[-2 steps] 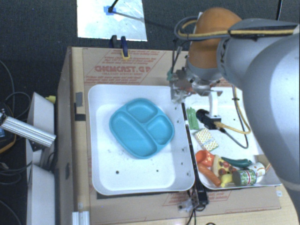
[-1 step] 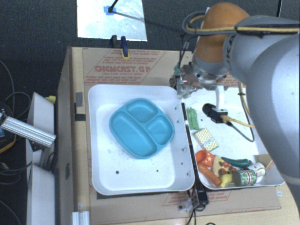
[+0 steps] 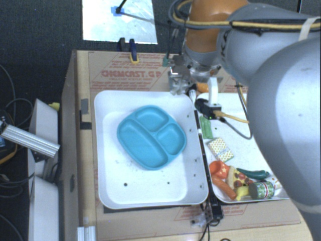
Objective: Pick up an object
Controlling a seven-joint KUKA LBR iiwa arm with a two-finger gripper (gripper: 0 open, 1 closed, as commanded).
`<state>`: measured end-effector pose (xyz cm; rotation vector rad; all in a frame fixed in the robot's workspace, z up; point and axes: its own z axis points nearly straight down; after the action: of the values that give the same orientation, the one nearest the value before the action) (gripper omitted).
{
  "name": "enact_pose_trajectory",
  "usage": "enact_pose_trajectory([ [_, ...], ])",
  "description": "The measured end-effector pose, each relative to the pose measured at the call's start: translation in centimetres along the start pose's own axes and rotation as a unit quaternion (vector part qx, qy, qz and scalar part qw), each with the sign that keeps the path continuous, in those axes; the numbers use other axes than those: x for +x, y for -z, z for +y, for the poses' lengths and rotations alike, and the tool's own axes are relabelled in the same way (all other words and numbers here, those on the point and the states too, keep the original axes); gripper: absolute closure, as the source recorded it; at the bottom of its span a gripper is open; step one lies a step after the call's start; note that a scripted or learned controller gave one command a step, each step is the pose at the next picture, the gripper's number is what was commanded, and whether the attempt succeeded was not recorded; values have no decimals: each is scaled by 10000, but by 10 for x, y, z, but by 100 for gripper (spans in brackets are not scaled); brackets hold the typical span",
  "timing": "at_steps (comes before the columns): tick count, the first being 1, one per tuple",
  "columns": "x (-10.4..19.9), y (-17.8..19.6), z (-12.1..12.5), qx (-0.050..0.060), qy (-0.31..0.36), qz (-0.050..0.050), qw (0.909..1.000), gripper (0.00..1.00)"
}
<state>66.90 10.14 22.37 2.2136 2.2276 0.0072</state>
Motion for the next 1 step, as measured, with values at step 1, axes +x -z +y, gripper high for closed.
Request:
enact_pose_trajectory([
  [1, 51, 9, 0, 8, -2, -2, 10000, 100],
])
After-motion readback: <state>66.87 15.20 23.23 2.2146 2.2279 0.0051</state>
